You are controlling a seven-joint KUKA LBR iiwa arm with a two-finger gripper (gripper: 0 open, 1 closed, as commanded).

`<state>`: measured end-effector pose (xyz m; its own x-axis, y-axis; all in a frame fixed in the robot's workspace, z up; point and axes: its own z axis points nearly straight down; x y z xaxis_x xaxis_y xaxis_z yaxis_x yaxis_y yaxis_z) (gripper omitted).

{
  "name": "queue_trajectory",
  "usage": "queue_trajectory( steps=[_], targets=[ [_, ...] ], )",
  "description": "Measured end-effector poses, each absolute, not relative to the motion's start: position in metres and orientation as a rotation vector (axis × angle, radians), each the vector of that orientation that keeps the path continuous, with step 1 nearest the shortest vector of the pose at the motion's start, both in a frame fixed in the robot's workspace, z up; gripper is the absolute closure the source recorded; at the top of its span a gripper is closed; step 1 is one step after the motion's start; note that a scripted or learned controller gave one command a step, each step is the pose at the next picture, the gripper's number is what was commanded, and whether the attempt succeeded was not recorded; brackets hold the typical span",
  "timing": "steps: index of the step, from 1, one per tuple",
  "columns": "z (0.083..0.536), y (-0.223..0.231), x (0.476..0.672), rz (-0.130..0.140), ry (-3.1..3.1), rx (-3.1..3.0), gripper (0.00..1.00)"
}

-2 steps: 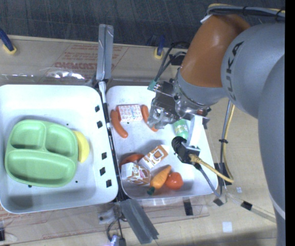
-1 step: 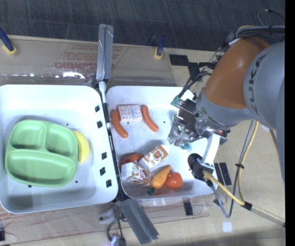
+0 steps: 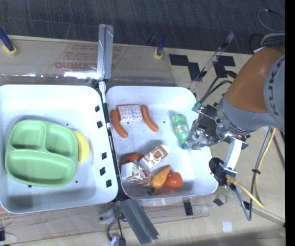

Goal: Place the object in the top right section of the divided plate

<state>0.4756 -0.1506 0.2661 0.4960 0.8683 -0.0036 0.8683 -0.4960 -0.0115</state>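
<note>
Now — gripper [image 3: 192, 140] beside green bottle [image 3: 179, 127] | fingers unclear | divided plate [image 3: 42, 152] — left bin [image 3: 3, 101]

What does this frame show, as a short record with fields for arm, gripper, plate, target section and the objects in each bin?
arm: reaches in from the right, over the right bin's right edge
gripper: beside the green bottle; grasp cannot be told
plate: green divided plate in the left bin
target section: top right section, nothing in it
left bin, other: yellow object against the plate's right rim
right bin: two sausages, small box, patterned cartons, carrot, tomato
</note>
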Motion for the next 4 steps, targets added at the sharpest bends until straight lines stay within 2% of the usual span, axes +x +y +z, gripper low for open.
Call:
queue_trajectory(
  steps=[1, 3, 4],
  targets=[
    [0.284, -0.200, 0.476, 0.009, -1.621, -2.684, 1.00],
    [0.305, -0.202, 0.476, 0.009, -1.519, -2.745, 1.00],
    [0.305, -0.202, 0.476, 0.009, -1.520, -2.744, 0.00]
  ],
)
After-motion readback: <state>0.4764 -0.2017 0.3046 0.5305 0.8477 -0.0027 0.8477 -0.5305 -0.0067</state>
